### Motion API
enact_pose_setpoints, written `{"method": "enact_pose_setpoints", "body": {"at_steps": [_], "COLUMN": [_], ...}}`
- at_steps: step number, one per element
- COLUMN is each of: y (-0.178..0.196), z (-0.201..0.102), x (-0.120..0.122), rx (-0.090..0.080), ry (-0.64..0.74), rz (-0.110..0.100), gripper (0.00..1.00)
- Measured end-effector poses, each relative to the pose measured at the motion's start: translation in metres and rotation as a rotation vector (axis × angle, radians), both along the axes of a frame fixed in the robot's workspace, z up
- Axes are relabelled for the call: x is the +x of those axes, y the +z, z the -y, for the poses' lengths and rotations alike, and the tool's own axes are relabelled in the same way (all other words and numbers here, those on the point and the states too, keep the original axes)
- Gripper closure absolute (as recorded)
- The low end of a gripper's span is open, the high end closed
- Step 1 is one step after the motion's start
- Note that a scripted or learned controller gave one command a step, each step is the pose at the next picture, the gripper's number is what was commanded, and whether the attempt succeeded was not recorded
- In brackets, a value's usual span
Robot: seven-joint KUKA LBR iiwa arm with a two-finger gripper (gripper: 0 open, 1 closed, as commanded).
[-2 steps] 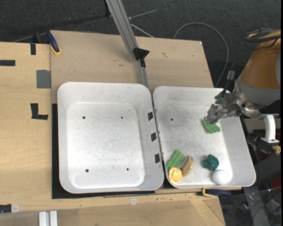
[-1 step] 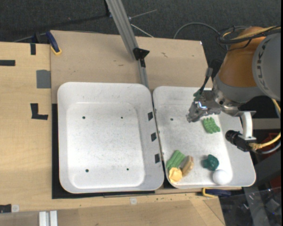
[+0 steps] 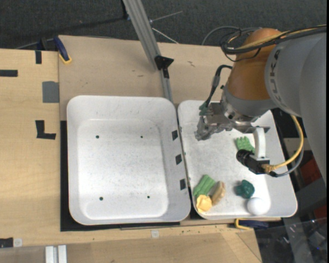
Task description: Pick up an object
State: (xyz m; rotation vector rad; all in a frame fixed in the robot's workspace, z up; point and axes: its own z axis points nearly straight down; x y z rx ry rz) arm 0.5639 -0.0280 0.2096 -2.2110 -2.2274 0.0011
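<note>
- Over the right-hand bin (image 3: 189,147), the grey arm (image 3: 296,64) reached in from the right with its claw (image 3: 204,131) hanging low above a bare patch of the bin floor near the upper left corner; whether the claw was spread or closed could not be told from this slant, and nothing was seen between its tips.
- Along the near edge of that bin lay the likely targets: a green ridged piece (image 3: 204,185) touching a tan piece (image 3: 217,191) and a yellow piece (image 3: 203,203), clustered together, perhaps where they had slid against the bin wall.
- Near the near-right corner, a dark teal lump (image 3: 244,189) sat just beside a white ball (image 3: 257,205), the ball hard to separate from the white bin.
- A small bright green object (image 3: 243,143) lay beside the arm's black cable fitting (image 3: 250,161), partly crowded by it.
- Judged from the pose, the claw stood well apart from every object, so no pick appeared to be under way.
- To the left, the other bin (image 3: 77,147) rested on the table (image 3: 22,163).
- The wrist's bulk hid part of the right bin's far side.
</note>
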Motion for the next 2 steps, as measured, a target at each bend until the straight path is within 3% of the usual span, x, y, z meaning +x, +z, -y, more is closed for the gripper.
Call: {"method": "enact_pose_setpoints", "body": {"at_steps": [2], "y": [0.012], "z": [-0.097], "x": [0.001], "rx": [0.0], "ry": [0.0], "rz": [0.001], "gripper": [1.0]}}
